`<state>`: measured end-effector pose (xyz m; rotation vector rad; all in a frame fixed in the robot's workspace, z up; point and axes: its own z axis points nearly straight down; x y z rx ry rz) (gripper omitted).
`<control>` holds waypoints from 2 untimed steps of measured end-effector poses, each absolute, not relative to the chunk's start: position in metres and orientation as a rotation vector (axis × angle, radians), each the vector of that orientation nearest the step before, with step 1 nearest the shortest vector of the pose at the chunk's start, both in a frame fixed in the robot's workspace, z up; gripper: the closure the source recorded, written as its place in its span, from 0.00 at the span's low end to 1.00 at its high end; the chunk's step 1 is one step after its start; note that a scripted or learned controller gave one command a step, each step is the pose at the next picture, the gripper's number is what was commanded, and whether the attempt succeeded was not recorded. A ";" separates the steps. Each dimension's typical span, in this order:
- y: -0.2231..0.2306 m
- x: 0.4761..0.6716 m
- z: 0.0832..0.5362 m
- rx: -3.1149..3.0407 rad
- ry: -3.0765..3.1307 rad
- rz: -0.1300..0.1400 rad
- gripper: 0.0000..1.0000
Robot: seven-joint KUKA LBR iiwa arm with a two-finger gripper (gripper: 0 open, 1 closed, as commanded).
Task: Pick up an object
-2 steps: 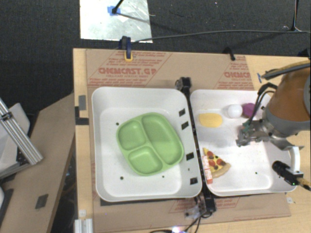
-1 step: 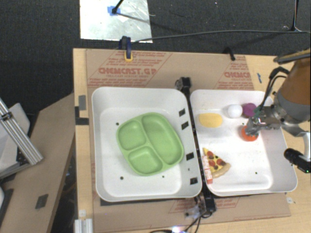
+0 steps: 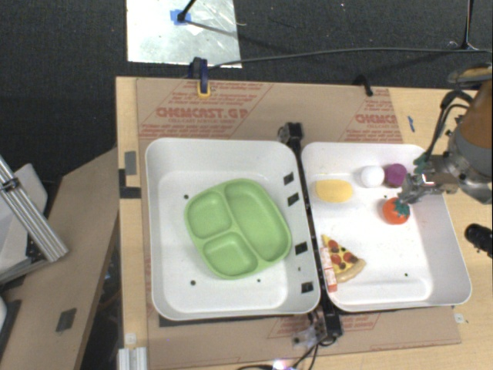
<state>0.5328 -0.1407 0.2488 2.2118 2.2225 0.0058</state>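
a: tomato (image 3: 396, 212), the small red-orange toy with a green top, is what the gripper (image 3: 408, 193) looks set on. it sits in the right bin (image 3: 443, 284), toward that bin's far right part, and every other place here can be read off from it.

b: where do the fingertips stand from the tomato?

a: just up and to the right of it, very near, perhaps touching its green top. the arm comes in from the right, so the tomato lies down and to the left of the tips.

b: and the fingers, spread or pinching?

a: that can't be told; the tips are dark and small against the bin's white floor, and nothing shows clearly between them.

b: does the tomato have a long axis to line up with?

a: no, it looks round, so the approach angle should matter little. crowding matters more: a purple ball (image 3: 395, 174) lies just above the tomato, a white ball (image 3: 372, 176) up and to the left, a yellow piece (image 3: 334, 190) well to the left, and a pizza slice (image 3: 343, 259) down and left, apart.

b: so the judgement?

a: a short drop toward the lower left would centre it; the purple ball is the likeliest thing to be bumped.
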 end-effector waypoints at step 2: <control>-0.027 0.526 0.237 2.211 2.232 0.004 1.00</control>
